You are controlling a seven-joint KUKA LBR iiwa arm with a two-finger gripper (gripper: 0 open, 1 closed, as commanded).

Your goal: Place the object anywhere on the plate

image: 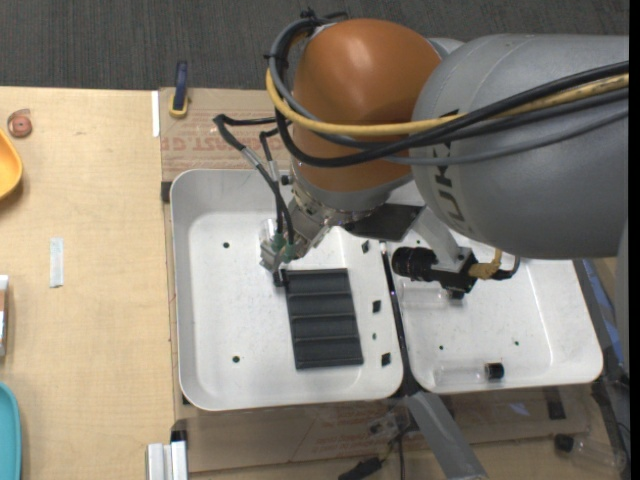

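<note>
Black and ribbed, a flat slab point(325, 318) is seen lying in the left bin point(210, 298), its long side running away from the camera; it is judged the likeliest thing for the task, though whether it is meant as the object or as the plate cannot be told. A small dark piece point(493, 371) is seen near the front wall of the right bin point(540, 318), well apart from the slab; it may equally be the object.

The claw point(278, 258) is found low over the left bin, at the far left corner of the slab, either touching it or just beside it; which of the two cannot be made out. Whether the claw is wide or narrow cannot be told, since it is crowded by cables and overhung by the bulk of the arm point(400, 98); nothing can be confirmed as held.

As for progress, no placing can be counted as done; the slab lies flat on the bin floor with nothing resting on its visible ribs, and the small piece lies alone in the other bin. The task is therefore judged to be at an early or middle step; a secure hold, a carry and a release are all reckoned to be left.
</note>
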